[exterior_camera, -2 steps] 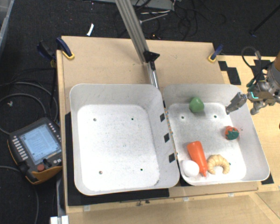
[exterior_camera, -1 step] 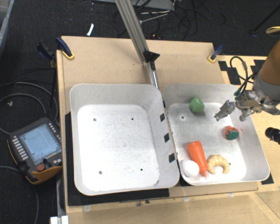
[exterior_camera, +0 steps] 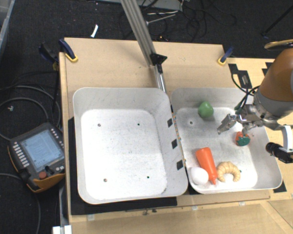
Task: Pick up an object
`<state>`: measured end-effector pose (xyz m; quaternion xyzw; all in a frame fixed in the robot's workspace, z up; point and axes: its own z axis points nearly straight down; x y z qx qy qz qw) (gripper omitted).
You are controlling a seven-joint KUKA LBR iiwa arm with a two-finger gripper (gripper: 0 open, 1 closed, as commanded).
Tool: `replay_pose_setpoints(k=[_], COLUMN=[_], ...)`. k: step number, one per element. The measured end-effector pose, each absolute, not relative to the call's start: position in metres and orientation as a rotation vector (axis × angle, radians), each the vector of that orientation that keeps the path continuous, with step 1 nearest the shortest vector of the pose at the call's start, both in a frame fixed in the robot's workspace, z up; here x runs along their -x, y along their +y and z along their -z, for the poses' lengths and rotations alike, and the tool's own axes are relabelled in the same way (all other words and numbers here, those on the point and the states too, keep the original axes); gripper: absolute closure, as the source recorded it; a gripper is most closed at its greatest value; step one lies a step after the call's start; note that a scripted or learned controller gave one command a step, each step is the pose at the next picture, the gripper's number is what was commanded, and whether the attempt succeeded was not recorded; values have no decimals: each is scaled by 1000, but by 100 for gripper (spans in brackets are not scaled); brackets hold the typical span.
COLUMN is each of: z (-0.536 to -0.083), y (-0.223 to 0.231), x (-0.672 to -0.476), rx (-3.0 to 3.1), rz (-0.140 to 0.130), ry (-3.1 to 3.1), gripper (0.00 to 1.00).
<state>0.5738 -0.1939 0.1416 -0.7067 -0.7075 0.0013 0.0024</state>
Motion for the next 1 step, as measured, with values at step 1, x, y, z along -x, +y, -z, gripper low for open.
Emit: replay_pose_setpoints(k=[1], z=[-94], y=[-193], x=[-574], rx=[2221], rz=[-1], ry=[-2222], gripper=[0])
